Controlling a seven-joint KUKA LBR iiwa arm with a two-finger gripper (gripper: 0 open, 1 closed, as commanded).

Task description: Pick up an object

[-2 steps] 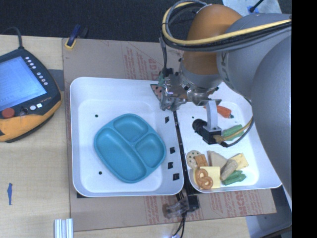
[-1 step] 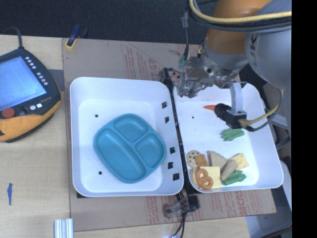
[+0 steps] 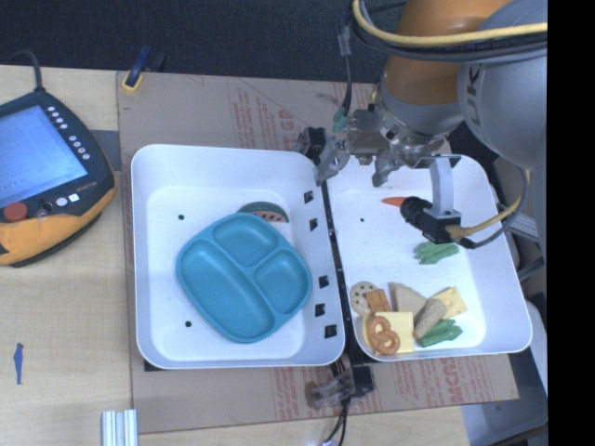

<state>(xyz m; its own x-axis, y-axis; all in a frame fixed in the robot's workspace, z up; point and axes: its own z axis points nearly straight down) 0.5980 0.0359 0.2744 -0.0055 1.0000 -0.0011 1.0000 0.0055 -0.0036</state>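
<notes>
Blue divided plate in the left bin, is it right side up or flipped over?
Right side up: the blue divided plate shows three empty compartments facing upward.

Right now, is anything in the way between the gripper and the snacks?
Nothing visible. The gripper is over the right bin's far end, the snacks at its near end, bare floor between. A carrot bit and a green bit lie off to one side.

A robotics lab: teach pendant (image 3: 46, 179) beside a cardboard-covered bench (image 3: 232, 110), grey-and-orange arm (image 3: 456, 35) over a white bin (image 3: 372, 249)
</notes>
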